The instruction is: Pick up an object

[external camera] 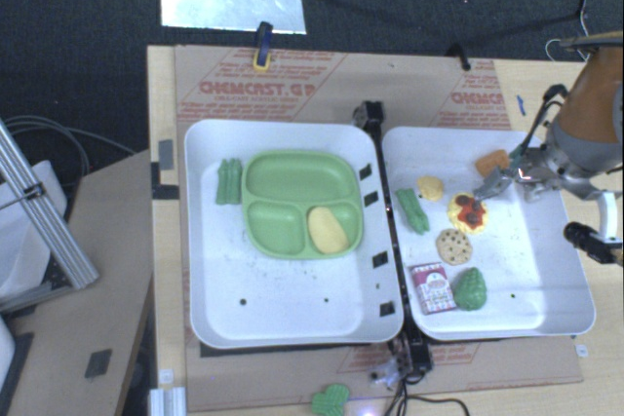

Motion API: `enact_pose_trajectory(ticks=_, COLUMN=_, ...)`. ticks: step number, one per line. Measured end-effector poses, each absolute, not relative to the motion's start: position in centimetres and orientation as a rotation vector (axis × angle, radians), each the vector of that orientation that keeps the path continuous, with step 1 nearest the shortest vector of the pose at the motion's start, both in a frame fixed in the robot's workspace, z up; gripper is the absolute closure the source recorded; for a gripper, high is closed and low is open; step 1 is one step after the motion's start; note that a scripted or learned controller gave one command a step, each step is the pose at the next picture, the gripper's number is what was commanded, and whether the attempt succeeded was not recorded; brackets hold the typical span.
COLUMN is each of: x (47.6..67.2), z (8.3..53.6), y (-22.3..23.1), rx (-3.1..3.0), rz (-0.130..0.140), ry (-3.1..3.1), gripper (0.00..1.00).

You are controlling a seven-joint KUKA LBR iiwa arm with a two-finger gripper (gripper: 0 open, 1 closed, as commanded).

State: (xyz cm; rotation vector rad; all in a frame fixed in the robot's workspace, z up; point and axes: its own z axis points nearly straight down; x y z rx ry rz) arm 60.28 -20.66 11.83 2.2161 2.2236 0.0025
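My gripper (493,184) hangs low over the right bin (551,283), near its upper middle, on the grey arm (590,127) with the orange band that reaches in from the right. Its tip sits just above a yellow-and-red toy piece (468,213) and just below an orange block (493,160). Nothing is visibly held. Close by lie a small yellow piece (430,187), a green pod (411,210), a round cookie (453,245), a red packet (432,288) and a green broccoli-like lump (470,288).
The left bin (200,248) holds a green divided plate (292,178) with a yellow lump (329,230) in its lower right compartment, and a green bean bundle (228,181) beside it. A green toy (331,398) lies off the bins at the front.
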Motion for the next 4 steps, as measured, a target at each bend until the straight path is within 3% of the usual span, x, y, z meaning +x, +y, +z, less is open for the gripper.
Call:
enact_pose_trajectory(ticks=3, x=59.3, z=11.4, y=-20.6, rx=2.218, rz=0.0, ry=2.222, gripper=0.0)
enact_pose_trajectory(ticks=4, x=62.7, z=9.6, y=-20.6, rx=2.214, rz=0.004, ry=2.224, gripper=0.0)
